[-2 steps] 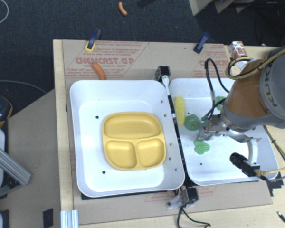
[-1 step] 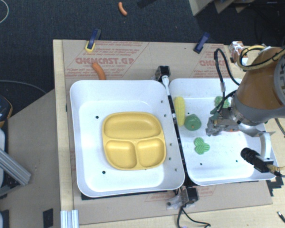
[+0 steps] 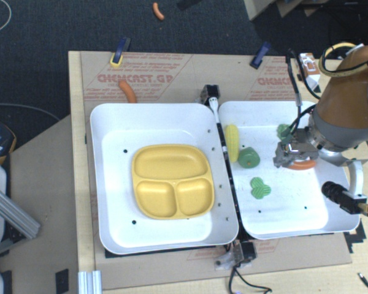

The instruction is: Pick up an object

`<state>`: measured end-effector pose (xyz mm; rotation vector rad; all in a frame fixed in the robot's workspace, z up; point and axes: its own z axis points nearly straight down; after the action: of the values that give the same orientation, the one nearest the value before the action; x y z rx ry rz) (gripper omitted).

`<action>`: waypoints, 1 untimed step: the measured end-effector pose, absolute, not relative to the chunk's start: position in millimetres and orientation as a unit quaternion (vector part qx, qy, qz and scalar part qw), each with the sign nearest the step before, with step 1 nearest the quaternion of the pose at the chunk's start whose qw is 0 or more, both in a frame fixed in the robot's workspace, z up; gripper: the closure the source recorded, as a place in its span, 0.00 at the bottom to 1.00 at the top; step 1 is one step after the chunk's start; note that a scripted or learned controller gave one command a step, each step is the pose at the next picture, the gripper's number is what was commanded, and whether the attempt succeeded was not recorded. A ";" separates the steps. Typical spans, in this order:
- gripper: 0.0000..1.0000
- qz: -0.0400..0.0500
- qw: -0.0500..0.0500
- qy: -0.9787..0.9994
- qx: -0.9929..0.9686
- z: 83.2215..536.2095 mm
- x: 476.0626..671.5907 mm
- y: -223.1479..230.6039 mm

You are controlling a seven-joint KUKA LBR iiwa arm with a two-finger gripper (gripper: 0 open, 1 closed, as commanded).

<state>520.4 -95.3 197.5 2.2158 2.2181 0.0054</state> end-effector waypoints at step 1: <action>1.00 0.002 0.003 0.707 0.707 226.7 521.7 -95.3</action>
<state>521.7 -95.3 226.7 2.2162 2.2186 0.0047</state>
